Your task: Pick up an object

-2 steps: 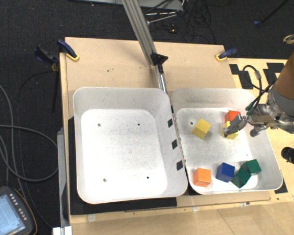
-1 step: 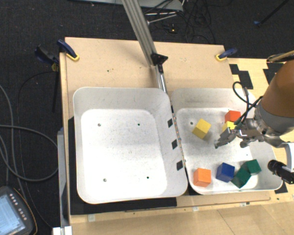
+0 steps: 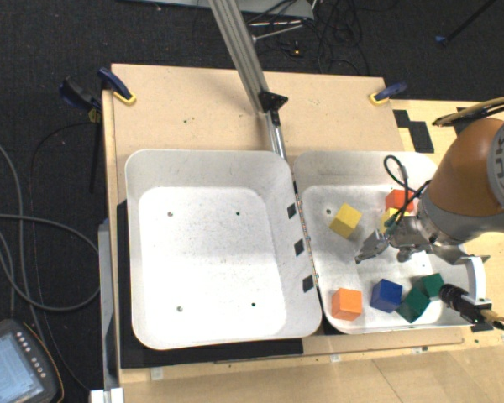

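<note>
End effector low in the right bin, between the yellow block and the blue block; I cannot tell its state and see nothing in it. Orange block sits near the front wall, green blocks beside the blue one. I'd centre over the yellow block, which stands apart from the rest, then descend straight.

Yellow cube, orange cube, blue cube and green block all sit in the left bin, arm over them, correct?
Not quite: the camera view shows the yellow cube, orange cube, blue cube and green block in the right white bin, not the left. The arm is over them.
</note>
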Controlling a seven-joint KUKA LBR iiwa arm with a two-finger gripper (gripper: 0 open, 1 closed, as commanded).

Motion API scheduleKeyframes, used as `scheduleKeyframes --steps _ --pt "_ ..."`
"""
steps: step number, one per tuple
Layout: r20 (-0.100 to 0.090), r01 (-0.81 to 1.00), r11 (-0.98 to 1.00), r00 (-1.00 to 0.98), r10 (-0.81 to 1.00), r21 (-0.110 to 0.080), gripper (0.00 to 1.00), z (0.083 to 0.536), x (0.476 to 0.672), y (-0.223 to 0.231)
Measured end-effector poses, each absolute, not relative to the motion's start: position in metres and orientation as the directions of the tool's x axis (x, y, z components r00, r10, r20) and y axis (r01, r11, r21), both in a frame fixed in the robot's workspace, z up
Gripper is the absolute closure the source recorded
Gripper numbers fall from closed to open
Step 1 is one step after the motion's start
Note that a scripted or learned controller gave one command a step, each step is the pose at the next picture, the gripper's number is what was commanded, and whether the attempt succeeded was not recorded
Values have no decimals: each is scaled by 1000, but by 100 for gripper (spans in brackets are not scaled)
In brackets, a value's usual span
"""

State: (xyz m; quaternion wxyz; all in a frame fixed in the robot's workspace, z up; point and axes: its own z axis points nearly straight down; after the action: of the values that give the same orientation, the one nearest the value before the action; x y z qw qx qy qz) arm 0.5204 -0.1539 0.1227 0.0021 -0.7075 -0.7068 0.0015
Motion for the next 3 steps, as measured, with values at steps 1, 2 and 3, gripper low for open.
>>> scheduleKeyframes --steps 1,2,3 --pt "0 1000 -1 1 1000 2 100 136 522 -155" --pt "-3 1000 2 -2 1000 7 100 198 527 -161" --pt "-1 1000 2 -2 1000 2 100 203 528 -161"
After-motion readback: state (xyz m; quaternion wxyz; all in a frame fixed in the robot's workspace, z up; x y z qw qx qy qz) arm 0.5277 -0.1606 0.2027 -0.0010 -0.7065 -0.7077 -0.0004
